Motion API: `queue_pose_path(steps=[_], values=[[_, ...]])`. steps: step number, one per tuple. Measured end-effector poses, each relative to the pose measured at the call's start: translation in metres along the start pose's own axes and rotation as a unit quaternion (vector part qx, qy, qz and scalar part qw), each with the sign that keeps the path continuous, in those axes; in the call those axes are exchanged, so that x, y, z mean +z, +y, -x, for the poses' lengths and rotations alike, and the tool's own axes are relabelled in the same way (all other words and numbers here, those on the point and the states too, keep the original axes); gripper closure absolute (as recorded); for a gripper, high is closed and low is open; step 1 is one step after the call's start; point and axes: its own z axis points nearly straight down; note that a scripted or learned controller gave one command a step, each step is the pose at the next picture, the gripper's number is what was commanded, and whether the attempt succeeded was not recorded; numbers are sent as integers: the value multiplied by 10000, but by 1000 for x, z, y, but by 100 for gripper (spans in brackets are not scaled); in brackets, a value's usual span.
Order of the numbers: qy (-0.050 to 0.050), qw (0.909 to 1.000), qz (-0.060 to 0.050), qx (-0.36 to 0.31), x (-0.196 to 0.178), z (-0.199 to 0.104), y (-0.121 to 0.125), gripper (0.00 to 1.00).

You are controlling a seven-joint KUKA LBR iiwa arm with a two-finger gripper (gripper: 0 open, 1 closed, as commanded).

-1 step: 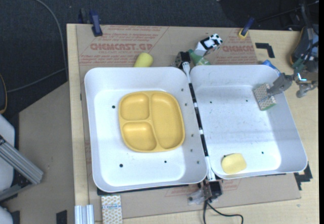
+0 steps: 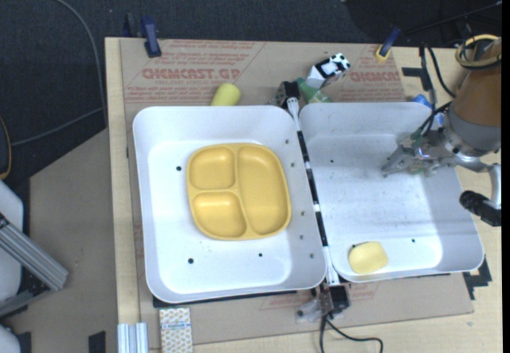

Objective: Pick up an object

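The gripper (image 2: 398, 162) hangs open and holds nothing over the right bin (image 2: 362, 192). A pale yellow object (image 2: 367, 256) lies near that bin's front edge, well apart from the gripper.

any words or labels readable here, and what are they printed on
"CHEMCAST GP" or close to it, in red, repeated on the brown paper-covered board under the two white bins; some letters are blurred, so the spelling is uncertain.
Smaller red lines above and below that word on the same board: too small to read.
Small patterned card at the near edge of the board: too blurred to read.
Yellow divided plate and pale yellow piece: no text visible.
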Motion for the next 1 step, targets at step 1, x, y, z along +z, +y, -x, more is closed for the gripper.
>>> queue_pose_path(steps=[1], values=[[-11, 10000, 23, -14, -41, 14, 71, 0]])
